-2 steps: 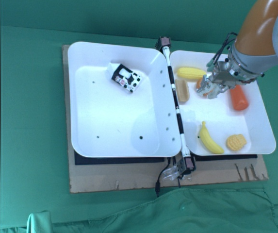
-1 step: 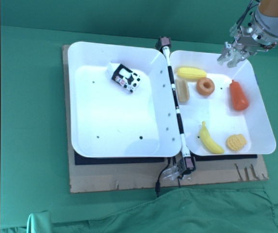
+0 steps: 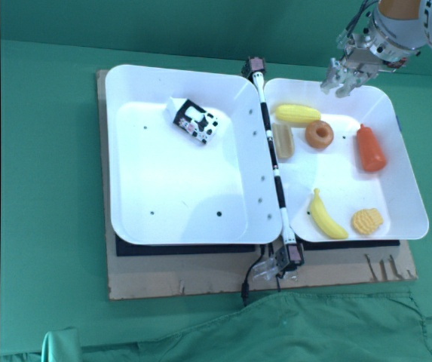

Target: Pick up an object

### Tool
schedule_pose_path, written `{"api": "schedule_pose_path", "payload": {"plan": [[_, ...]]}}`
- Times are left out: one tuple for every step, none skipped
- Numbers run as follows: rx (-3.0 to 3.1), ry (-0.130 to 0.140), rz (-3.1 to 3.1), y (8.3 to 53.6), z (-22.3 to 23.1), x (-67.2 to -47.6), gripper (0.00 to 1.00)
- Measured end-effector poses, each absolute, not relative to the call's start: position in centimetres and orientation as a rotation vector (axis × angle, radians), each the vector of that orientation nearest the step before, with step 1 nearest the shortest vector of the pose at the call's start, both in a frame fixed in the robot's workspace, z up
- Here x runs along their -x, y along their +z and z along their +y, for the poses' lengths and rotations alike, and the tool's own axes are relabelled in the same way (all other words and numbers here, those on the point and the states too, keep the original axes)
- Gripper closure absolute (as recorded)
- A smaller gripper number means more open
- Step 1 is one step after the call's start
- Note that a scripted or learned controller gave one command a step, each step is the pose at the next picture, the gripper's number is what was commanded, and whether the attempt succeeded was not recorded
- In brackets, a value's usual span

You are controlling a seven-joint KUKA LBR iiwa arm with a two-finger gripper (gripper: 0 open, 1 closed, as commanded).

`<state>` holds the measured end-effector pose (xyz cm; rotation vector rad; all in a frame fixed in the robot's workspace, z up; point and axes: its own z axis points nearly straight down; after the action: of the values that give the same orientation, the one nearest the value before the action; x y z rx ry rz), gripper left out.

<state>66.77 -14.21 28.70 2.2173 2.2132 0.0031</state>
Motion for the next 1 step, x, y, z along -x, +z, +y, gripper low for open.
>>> {"api": "schedule_pose_path", "payload": {"plan": [[-2.212,0.009,2.220,28.75,-6.56,-70.25,1.00]]}}
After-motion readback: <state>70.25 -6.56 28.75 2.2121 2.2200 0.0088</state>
